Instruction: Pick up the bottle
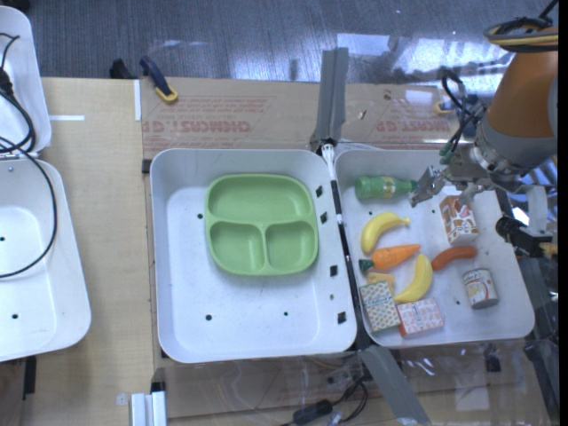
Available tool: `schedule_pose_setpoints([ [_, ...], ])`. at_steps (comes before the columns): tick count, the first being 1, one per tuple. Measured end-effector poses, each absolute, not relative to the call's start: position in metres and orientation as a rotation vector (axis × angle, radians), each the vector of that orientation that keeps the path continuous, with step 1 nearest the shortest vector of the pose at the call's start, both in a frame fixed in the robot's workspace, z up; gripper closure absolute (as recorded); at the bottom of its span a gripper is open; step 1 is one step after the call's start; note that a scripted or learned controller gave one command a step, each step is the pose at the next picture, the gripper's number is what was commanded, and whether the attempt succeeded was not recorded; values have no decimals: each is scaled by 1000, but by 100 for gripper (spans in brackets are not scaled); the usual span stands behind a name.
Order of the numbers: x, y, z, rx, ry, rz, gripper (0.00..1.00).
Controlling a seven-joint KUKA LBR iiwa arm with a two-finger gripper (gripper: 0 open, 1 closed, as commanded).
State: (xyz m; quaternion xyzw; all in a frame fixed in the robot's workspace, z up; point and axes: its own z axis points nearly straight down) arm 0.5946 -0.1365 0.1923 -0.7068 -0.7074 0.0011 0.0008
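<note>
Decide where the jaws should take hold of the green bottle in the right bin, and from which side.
Grip the green bottle across its mid-body, coming down from above. It lies on its side, neck pointing right, so jaws straddling its narrow width probably hold best. The bin floor beside it looks free; the bananas lie lower.

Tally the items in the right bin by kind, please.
Green bottle: 1
Bananas: 2
Carrot: 1
Sausage: 1
Can: 1
Cartons or boxes: 3
Total: 9
</note>
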Motion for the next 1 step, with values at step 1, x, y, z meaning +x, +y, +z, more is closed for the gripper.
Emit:
schedule_pose_setpoints([
  [1, 638, -121, 92, -1894, -2508, 1, 0],
])
